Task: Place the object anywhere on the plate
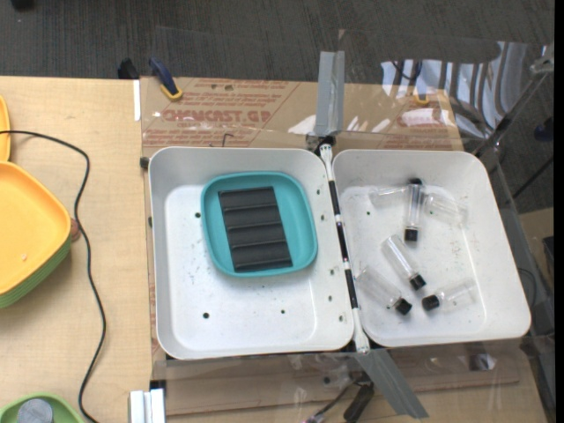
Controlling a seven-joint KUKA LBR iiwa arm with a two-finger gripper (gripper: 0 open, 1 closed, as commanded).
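Teal plate (pixel 259 224) with ridged black insert, left bin (pixel 176 307).
Capped clear vials (pixel 411 208) scattered in right bin (pixel 493 236); my hand's state: cannot tell.

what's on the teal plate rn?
A dark ribbed rectangular object lies on the teal plate, in the left bin. Whatever is under it is covered.

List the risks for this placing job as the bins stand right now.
1. The clear tubes in the right bin are nearly see-through against the white floor, so a grasp may well miss.
2. Several tubes lie close together near the black caps; closing on one could nudge or drag a neighbour.
3. The teal plate carries a dark ribbed insert; a round tube dropped there might roll along a groove, or off onto the left bin.
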